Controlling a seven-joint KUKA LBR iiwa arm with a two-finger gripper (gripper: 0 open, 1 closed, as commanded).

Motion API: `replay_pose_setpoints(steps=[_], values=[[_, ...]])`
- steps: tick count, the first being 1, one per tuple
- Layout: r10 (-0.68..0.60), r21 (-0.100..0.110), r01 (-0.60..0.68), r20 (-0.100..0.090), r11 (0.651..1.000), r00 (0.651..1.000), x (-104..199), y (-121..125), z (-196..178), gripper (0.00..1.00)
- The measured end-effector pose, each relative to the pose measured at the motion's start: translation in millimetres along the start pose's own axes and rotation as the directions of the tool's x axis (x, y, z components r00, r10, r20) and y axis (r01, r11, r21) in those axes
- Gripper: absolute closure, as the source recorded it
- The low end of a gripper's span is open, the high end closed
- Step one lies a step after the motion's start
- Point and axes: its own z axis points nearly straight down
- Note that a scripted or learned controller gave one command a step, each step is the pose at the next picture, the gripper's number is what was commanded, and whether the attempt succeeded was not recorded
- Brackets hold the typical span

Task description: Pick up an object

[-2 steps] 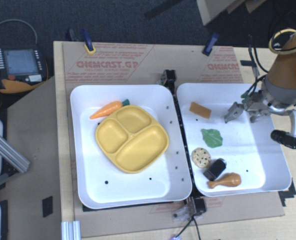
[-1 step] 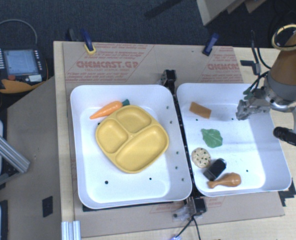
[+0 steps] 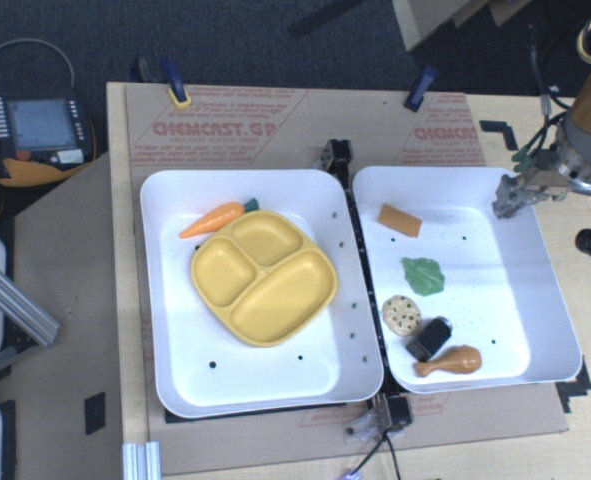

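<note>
A bench [image 3: 275,118] covered by a brown printed board is seen from above, its far edge held by two blue clamps [image 3: 178,90]. Two shallow white bins are set side by side on the board, their inner rims nearly touching. The left bin [image 3: 165,268] is placed toward the middle of the board; the right bin [image 3: 545,298] is placed by the board's right edge, its near right corner reaching past it. Black brackets [image 3: 337,153] are seen between the bins at the far and near ends.
</note>
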Motion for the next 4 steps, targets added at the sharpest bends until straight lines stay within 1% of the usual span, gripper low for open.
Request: replay_pose_setpoints(steps=[1,2,3,4], values=[[0.000,0.004,0.000,-0.001,1.000,1.000,0,1,-13,1.00],[-0.005,0.009,0.005,-0.006,1.000,1.000,60,-4,-16,1.00],[-0.005,0.010,0.005,-0.006,1.000,1.000,108,-27,-24,1.00],[-0.005,0.010,0.005,-0.006,1.000,1.000,160,-30,-25,1.00]])
